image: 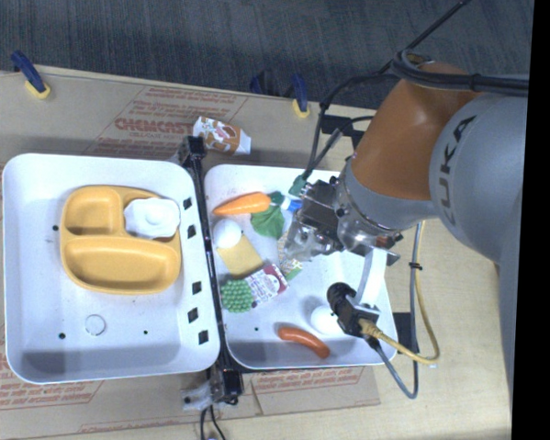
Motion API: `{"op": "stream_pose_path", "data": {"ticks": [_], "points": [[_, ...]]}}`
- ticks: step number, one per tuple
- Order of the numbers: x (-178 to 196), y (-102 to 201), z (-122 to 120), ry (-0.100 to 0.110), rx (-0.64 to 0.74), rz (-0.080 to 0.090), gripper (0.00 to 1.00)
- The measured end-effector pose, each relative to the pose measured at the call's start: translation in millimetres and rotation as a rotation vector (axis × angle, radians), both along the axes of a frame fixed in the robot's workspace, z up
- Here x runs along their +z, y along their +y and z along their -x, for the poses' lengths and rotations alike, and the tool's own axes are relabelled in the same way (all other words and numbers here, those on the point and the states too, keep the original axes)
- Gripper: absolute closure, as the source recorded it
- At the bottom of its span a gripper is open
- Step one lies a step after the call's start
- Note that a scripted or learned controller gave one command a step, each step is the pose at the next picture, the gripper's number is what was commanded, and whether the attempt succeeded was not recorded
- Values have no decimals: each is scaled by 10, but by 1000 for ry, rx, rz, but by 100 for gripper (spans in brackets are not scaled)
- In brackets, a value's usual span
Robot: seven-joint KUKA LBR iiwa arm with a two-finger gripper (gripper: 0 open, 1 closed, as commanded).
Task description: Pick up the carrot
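Observation:
The carrot [242, 204], orange with a green leafy top, lies on its side at the far left of the right bin [249, 356]. My gripper [294, 252] hangs over the middle of that bin. It is to the right of the carrot and a little nearer the camera, and apart from it. The gripper's tips are just above a red and white packet [268, 283]. The grey and orange arm covers the bin's right side.
Beside the carrot lie a white egg [226, 233], a yellow cheese wedge [241, 257], a green bumpy item [237, 296] and a red sausage [304, 340]. The left bin [30, 340] holds a yellow divided tray [117, 252] with a white item [154, 217]. A small carton [222, 135] sits behind the bins.

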State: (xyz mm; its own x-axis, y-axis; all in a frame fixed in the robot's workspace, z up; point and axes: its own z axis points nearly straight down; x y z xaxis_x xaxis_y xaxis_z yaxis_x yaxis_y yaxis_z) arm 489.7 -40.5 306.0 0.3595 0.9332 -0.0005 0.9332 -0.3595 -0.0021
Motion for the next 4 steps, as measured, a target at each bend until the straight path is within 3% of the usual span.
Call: {"op": "stream_pose_path", "data": {"ticks": [1,2,3,4], "points": [[-1081,102,143,5,-87,-1,100],[-288,-279,-98,0,87,0,100],[-1151,-272,142,5,-150,-1,100],[-261,-596,133,0,332,0,100]]}}
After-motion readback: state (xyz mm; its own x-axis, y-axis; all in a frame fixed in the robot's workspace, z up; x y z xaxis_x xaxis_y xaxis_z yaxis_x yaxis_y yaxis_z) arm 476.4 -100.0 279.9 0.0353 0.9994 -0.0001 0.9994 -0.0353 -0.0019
